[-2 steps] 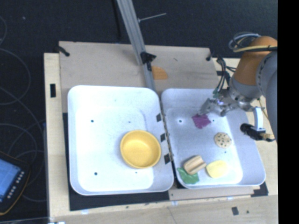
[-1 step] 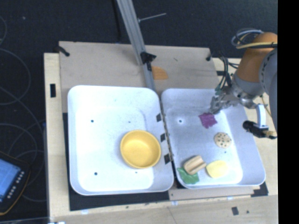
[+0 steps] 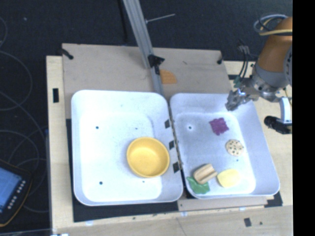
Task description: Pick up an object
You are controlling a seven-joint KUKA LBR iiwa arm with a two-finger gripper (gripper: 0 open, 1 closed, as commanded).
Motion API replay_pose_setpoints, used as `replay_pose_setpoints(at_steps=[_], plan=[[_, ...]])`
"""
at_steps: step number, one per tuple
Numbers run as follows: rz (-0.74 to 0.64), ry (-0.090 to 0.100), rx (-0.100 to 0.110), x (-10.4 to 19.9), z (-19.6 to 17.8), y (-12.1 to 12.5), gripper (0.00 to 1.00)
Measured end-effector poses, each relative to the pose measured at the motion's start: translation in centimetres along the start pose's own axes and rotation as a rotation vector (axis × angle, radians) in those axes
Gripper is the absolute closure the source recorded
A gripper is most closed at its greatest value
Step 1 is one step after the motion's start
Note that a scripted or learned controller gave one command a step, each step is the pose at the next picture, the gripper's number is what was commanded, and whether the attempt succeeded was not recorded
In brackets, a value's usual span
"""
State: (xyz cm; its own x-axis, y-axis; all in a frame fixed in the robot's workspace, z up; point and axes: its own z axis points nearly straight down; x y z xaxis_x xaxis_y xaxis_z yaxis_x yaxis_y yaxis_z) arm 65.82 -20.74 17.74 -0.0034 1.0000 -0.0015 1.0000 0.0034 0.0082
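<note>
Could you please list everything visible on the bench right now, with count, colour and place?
bins: 2, white, side by side on the bench
bowl: 1, yellow, left bin, near its right front
purple piece: 1, purple, right bin, middle
cookie: 1, cream with dark specks, right bin, right side
tan block: 1, tan, right bin, front
green piece: 1, green, right bin, front, beside the tan block
yellow piece: 1, pale yellow, right bin, front right
metal rail: 1, grey, slanting above the bins
arm: 1, grey and orange, right
gripper: 1, dark, over the right bin's far edge

Single fixed overhead camera, slanted down, seemingly mid-distance, both white bins (image 3: pixel 118 102) framed
</note>
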Motion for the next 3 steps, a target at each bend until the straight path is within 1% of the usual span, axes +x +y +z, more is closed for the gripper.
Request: replay_pose_setpoints(at_steps=[1,2,3], plan=[[0.003,-0.001,0.001,-0.2,-5.3,-0.8,1.0],[0.004,-0.002,0.009,-0.4,-3.0,-0.8,1.0],[-0.002,0.0,0.006,5.3,-3.8,-1.8,1.0]])
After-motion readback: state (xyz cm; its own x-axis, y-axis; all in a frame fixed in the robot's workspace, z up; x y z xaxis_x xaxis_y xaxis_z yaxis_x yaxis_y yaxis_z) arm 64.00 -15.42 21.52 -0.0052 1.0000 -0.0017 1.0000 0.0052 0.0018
